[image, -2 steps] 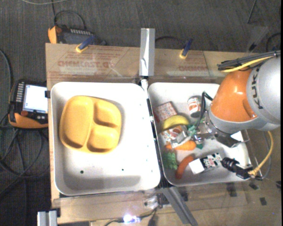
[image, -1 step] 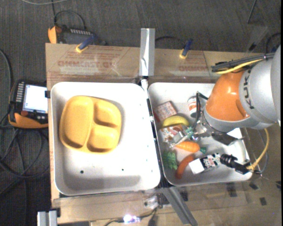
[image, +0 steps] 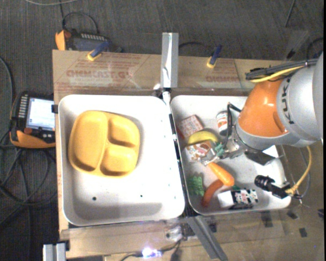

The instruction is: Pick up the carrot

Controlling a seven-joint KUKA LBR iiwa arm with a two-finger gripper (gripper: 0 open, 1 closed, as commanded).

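Two bins: yellow tray (image: 105, 142) left, carrot (image: 221, 173) right, hand (image: 216, 155) spread above it

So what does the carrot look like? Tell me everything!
The carrot is a short, smooth orange piece that looks like plastic toy food. It lies flat in the right bin, slanting from upper left to lower right, near the bin's middle. The gripper is right above its upper end; whether they touch is unclear. Its lower end meets a second orange piece that slants down to the left. No green top can be seen on it.
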